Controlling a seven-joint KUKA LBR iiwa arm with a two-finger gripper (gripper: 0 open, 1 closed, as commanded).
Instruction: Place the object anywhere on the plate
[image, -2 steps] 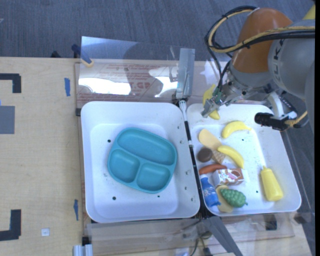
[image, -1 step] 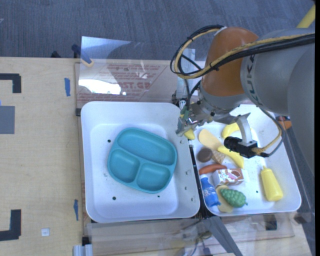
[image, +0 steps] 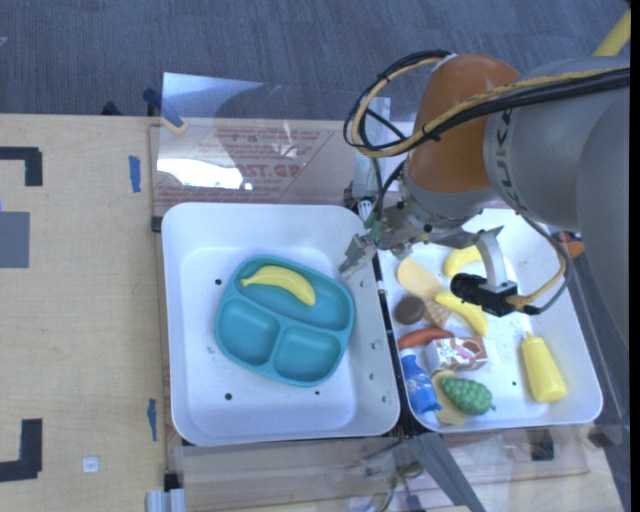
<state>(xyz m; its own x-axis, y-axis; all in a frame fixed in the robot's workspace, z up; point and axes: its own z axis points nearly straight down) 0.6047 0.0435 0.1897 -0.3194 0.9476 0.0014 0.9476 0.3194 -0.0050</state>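
Camera view: banana (image: 281, 282) lies on plate (image: 262, 345) w/ long axis left-right, left of gripper (image: 362, 250), whose state I can't tell.

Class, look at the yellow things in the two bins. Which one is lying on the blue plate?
The banana. It rests in the plate's big top section in the left bin, while the yellow bottle lies in the right bin.

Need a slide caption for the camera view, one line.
Toy banana lies in the blue divided plate in the left bin; KUKA arm above the right bin.
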